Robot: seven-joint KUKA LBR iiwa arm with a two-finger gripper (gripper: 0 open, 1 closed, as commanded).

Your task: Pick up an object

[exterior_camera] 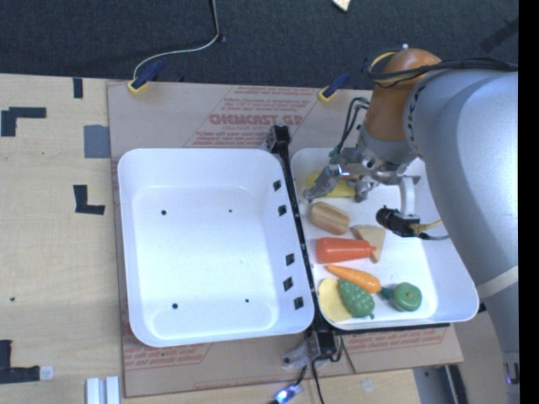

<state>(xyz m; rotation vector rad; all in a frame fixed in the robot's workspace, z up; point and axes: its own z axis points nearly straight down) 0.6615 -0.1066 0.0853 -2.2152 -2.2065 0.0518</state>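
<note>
Yellow shows just under my gripper [341, 181]: a flat yellow piece [330, 183] at the far end of the right bin [459, 286]. My gripper hangs low over it with its fingers spread, and nothing sits between them. I think I am in the reach-down step, not yet grabbing. Just in front of my gripper lies a brown bun [329, 217]. Further out from it come a red pepper [344, 249], a carrot [354, 277] and a green corn [356, 299]. For the next move I would need to go straight down, close on one toy, and stay off the bin wall beside me.
</note>
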